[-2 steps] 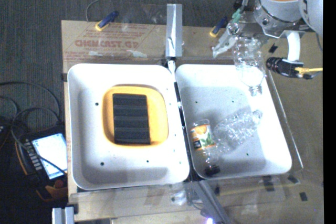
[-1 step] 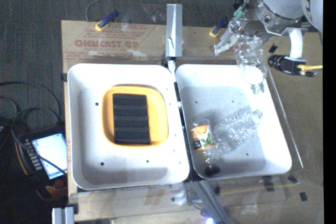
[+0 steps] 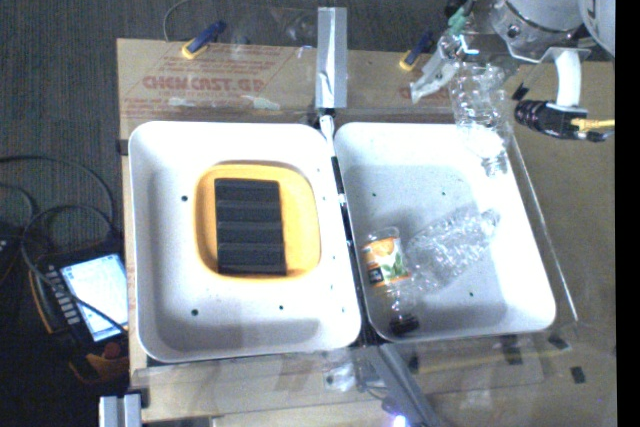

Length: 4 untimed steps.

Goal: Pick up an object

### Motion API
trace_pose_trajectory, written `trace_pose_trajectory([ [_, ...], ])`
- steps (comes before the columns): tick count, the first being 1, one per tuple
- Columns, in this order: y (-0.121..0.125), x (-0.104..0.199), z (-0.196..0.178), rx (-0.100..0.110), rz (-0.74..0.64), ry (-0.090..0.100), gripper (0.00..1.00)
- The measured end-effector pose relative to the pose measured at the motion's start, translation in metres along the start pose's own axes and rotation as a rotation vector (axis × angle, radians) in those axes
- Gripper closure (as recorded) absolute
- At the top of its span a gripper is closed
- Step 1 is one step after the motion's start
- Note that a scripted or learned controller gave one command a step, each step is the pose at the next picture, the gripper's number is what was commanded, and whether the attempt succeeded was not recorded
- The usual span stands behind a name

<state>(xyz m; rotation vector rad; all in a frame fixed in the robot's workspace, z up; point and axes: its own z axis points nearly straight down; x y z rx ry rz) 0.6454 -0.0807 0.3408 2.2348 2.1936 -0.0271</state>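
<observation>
Camera view, gripper raised at right bin's far edge — grip unclear; crumpled clear bottle — perhaps orange-labelled.

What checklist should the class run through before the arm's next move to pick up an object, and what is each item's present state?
1. Target in the bin: clear crumpled plastic bottle with an orange label lies in the right white bin. Ok.
2. Bottle free of the bin walls: ok.
3. Gripper above the bottle: not ok; it hangs over that bin's far rim.
4. Gripper free of load: not ok; a clear crinkled plastic piece seems to hang there.
5. Left white bin undisturbed: yellow tray with a black ribbed block lies flat. Ok.
</observation>
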Motion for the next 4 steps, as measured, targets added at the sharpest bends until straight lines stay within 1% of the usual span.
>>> trace_pose_trajectory([
  [4,0.001,-0.001,-0.035,0.005,0.0,-0.019,1.0],
])
